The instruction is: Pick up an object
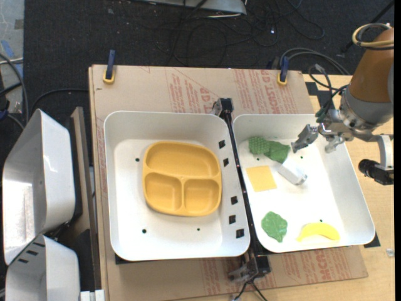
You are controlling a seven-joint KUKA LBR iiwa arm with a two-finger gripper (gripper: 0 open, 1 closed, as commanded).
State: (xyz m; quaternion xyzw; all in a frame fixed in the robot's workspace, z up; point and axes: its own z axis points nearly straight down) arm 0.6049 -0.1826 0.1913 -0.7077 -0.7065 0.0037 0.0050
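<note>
A: What is the biggest thing here?
B: The table point(188, 86), topped with brown cardboard. Two shallow white bins sit on it side by side: the left bin point(119, 168) and the right bin point(351, 187).

A: And the arm?
B: The grey arm point(369, 80) comes in from the right, with its orange band above the wrist, and hangs over the far right part of the right bin. Its tool point(319, 140) sits over the far half of that bin, with one finger toward the left and the other toward the right, standing wide apart with nothing between them.

A: What lies in the left bin?
B: A yellow divided plate point(182, 178) with three compartments, lying flat near the middle.

A: And in the right bin?
B: Five loose things. A dark green leafy piece point(268, 148) lies at the far left, just left of the tool's left finger. A flat yellow cheese slice point(261, 178) lies near it, on the near side. A small white and grey block point(292, 175) lies tilted just right of the slice and on the near side of the leafy piece. A bright green lettuce piece point(274, 225) lies at the near edge, and a yellow banana point(318, 232) lies to its right, apart from it.

A: Does the tool touch any of them?
B: I cannot tell whether the left finger touches the leafy piece.
</note>
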